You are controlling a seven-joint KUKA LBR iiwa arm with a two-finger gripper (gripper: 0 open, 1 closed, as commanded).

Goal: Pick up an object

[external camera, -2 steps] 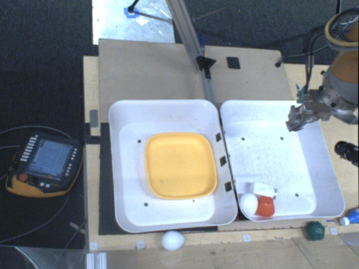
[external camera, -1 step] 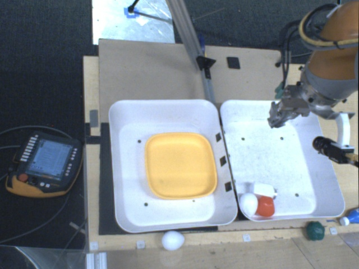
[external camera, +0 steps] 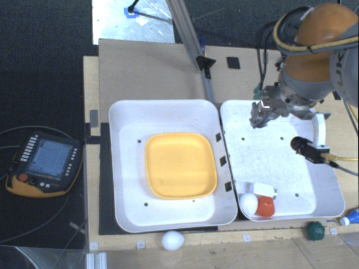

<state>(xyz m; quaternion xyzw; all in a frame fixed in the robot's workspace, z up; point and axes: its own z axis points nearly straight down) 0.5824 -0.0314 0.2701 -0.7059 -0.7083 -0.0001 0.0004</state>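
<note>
gripper (external camera: 261, 115) over right bin (external camera: 280, 150) near its back-left corner, finger state can't tell, orange ball (external camera: 265, 206) and white egg (external camera: 248, 202) against front rim, bin middle open, yellow plate (external camera: 181, 165) centred in left bin (external camera: 126, 150)

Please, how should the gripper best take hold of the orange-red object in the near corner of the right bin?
Likely from straight above, closing across the free sides of the orange-red object. It sits tight in the right bin's near corner: a white egg-like object touches one side and a white block lies just behind, so only a narrow grip fits. The gripper hovers over the far end.
</note>
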